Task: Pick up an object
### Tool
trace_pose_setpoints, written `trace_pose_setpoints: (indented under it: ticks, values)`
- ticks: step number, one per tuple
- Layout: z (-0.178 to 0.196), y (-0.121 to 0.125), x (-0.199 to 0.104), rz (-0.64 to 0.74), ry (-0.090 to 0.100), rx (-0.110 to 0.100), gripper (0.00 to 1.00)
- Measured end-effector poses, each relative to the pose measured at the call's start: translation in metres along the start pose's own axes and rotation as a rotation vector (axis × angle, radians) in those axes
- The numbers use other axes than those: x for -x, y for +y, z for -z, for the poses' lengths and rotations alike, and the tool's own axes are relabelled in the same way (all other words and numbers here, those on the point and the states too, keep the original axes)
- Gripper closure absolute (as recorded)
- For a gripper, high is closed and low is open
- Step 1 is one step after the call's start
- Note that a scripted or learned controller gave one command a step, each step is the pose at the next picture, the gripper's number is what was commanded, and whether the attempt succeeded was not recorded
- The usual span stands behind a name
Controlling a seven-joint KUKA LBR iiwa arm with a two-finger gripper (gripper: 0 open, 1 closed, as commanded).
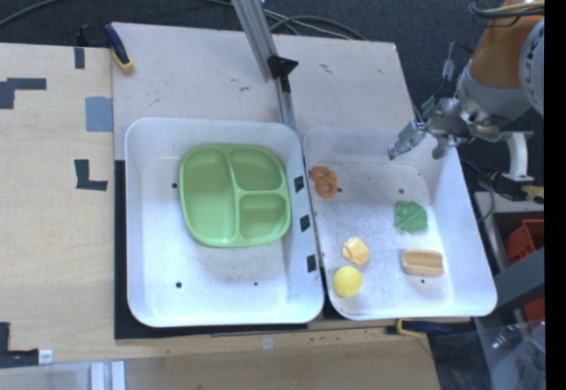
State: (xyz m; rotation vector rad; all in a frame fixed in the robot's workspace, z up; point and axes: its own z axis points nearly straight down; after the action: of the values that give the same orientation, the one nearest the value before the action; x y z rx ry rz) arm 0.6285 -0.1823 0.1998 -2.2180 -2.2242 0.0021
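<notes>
The right bin holds a brown pretzel, a green leafy piece, a small orange-yellow piece, a yellow ball-like fruit and a tan bun. My gripper hangs over the bin's far right corner, above and apart from all of them. Its fingers stand open with nothing between them. The green leafy piece lies nearest, a little toward the front of it.
The left bin bears a green divided plate. A grey metal bar slants down to the gap between the bins. A blue and yellow clamp and cables lie at the back of the bench.
</notes>
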Motion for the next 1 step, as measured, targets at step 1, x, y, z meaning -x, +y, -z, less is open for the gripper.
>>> trace_pose_setpoints:
  ticks: [1]
  values:
    - [0.0, 0.0, 0.0, 0.0, 0.0, 0.0, 0.0]
